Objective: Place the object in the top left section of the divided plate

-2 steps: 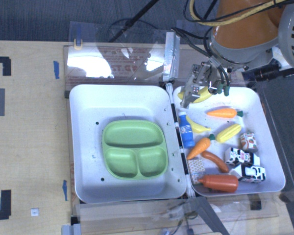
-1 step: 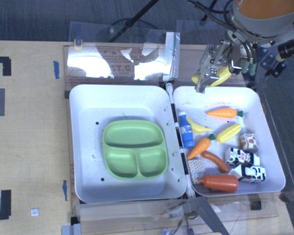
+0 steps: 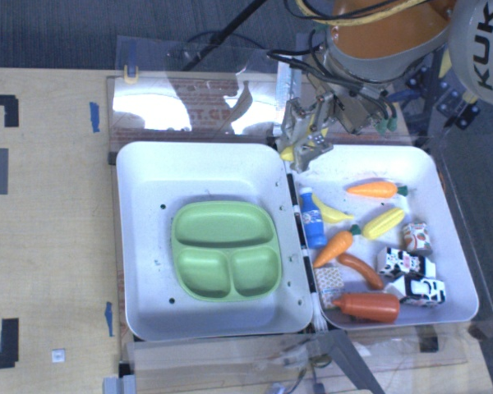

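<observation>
- Green divided plate (image 3: 224, 249) alone in left bin (image 3: 140, 220); open floor all around it.
- Right bin (image 3: 444, 187) crowded low and centre: carrots (image 3: 371, 190), blue bottle (image 3: 312, 220), sausages (image 3: 366, 304).
- Tool (image 3: 306, 150) over the bins' shared rim, top.

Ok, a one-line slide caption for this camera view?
Gripper over the right bin's top-left corner, something yellow at its fingertips; green divided plate waits in the left bin.

The arm (image 3: 394, 23) is cut off by the top edge, and the gripper (image 3: 306, 148) hides most of a small yellow object (image 3: 287, 153)
</observation>
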`<state>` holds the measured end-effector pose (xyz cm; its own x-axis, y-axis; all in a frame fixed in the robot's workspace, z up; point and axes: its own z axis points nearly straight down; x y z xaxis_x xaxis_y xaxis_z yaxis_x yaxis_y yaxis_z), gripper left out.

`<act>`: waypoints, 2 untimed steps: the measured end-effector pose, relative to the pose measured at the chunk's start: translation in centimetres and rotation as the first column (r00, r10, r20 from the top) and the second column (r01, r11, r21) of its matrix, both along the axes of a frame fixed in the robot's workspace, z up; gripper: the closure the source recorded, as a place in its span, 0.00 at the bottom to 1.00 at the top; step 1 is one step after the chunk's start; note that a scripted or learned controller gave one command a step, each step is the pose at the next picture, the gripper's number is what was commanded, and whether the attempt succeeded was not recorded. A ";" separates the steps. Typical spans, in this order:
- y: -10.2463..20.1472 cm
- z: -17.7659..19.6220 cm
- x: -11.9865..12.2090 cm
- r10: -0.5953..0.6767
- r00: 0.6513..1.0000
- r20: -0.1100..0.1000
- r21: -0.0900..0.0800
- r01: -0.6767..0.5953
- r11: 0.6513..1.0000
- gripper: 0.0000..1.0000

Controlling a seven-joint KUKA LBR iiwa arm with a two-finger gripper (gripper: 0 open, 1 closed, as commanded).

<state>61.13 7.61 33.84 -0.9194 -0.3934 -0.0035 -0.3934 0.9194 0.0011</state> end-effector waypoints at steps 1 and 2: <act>1.2 -3.7 -1.6 0.339 0.941 0.001 -0.001 -0.339 0.941 1.00; 2.5 -7.0 -0.9 0.656 0.755 0.000 -0.001 -0.656 0.755 1.00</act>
